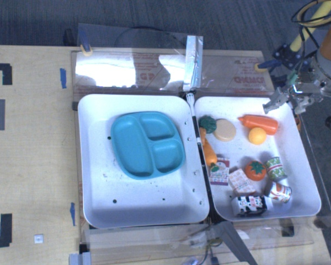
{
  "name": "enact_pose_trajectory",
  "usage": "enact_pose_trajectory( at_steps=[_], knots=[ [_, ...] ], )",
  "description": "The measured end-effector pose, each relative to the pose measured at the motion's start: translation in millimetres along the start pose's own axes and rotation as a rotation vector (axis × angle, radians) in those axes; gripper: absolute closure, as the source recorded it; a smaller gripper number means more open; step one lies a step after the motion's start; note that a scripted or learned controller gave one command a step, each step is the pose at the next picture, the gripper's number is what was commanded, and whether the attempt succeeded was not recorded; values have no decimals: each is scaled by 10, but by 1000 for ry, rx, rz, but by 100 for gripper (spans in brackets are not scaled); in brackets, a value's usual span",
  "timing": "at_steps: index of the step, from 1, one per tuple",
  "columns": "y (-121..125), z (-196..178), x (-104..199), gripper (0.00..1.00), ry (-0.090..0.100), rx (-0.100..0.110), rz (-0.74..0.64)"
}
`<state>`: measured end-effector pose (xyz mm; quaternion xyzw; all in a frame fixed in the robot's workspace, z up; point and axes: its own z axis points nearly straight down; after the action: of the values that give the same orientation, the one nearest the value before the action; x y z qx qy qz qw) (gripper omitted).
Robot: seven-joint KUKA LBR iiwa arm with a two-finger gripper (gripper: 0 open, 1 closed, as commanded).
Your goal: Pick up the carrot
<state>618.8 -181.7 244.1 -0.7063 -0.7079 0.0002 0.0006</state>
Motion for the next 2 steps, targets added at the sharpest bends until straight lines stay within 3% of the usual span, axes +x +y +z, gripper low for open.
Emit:
enact_pose_trajectory(
  at_steps=[1,2],
  knots=[
    [-412,1467,165,0,2,10,12],
    [159,1536,-166,0,4,-4,60]
  ],
)
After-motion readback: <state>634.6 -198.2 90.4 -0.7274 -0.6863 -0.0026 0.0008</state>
